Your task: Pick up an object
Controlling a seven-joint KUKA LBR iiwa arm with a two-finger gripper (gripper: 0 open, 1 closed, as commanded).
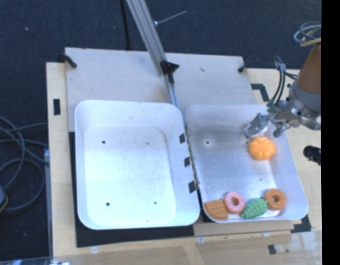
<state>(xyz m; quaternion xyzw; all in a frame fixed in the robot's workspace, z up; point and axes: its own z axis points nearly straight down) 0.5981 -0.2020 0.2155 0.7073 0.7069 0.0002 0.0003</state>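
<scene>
1. In the camera view, the arm is reaching in from the right, and its gripper (267, 125) is hanging over the upper right part of the right bin (225, 164). Its two fingers are standing apart with nothing between them.

2. The nearest thing to pick is the orange pumpkin-shaped toy (262, 148), which is lying on the bin floor just below the gripper in the picture, close to it but apparently not yet touched.

3. Four more toys are sitting in a row along the near wall of that bin: a brown biscuit-like piece (216, 208), a pink doughnut (234, 202), a green bumpy piece (255, 207) and an orange doughnut (275, 199). They are crowding one another, so they look like harder targets.

4. To do the step well, the gripper is probably best centred over the pumpkin toy, keeping the fingers wide until they are straddling it, then lowering near the floor before closing.

5. The round toy is likely to roll or slip aside if one finger is meeting it first.

6. The left bin (131, 164) is lying beside the right one.
</scene>
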